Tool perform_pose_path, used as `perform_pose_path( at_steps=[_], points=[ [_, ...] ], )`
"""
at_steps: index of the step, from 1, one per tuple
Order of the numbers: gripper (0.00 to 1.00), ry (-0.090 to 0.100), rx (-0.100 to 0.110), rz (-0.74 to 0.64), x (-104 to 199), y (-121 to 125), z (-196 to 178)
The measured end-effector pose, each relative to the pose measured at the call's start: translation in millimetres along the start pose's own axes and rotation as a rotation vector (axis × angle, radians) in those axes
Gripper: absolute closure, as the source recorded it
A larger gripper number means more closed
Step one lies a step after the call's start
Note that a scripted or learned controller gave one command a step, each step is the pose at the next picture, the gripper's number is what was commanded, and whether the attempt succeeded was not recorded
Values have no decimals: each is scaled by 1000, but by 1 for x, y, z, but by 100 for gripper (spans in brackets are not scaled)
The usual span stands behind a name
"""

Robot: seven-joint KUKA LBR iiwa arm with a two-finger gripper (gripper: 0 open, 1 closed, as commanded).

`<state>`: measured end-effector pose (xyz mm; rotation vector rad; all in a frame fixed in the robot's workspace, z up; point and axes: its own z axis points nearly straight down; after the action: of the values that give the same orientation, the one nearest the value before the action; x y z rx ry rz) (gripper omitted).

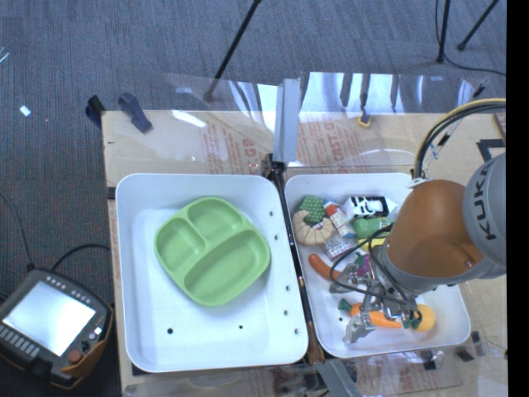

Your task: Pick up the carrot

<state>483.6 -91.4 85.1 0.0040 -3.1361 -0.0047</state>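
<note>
Fingers [357,329] stand apart, astride the carrot [384,320], which lies flat at the lower right of the frame in the right bin [459,303]. By my reading the gripper [372,314] is at the grasp step; next it must close squarely, then lift. A yellow toy [424,318] touches the carrot's end and could snag. A red sausage [321,265] lies near, and a green plate [212,251] sits well apart at left.
</note>
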Motion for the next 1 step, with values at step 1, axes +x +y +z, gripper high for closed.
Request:
perform_pose_path(
  at_steps=[1],
  points=[
    [100, -2, 0, -4, -1, 1, -10]
  ],
)
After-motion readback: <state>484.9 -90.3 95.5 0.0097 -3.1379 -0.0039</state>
